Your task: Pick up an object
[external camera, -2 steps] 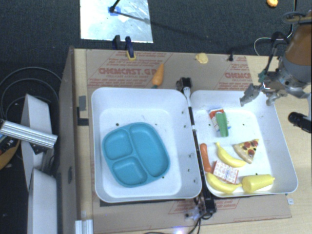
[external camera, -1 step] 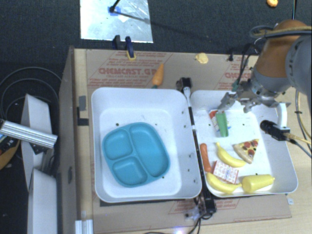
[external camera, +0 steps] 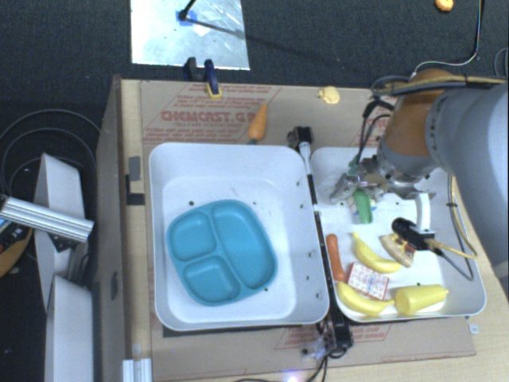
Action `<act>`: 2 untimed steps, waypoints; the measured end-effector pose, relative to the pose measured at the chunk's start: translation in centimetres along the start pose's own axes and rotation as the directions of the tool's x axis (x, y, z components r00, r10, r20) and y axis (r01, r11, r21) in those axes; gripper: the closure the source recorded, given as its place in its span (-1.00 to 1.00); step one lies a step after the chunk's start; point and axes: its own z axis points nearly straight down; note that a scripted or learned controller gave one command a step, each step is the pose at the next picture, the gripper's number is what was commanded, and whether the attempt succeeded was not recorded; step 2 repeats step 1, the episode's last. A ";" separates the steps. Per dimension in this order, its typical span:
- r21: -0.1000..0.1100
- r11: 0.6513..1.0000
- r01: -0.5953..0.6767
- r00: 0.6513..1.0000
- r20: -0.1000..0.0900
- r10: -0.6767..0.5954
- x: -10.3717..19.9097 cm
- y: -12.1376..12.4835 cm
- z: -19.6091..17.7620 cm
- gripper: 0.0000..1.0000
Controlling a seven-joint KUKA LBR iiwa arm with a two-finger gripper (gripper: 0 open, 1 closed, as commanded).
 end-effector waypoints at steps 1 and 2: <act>-0.008 1.000 0.000 1.000 0.001 0.000 -0.1 0.2 -1.6 1.00; -0.008 1.000 0.000 1.000 0.001 0.000 -0.1 0.2 -1.6 1.00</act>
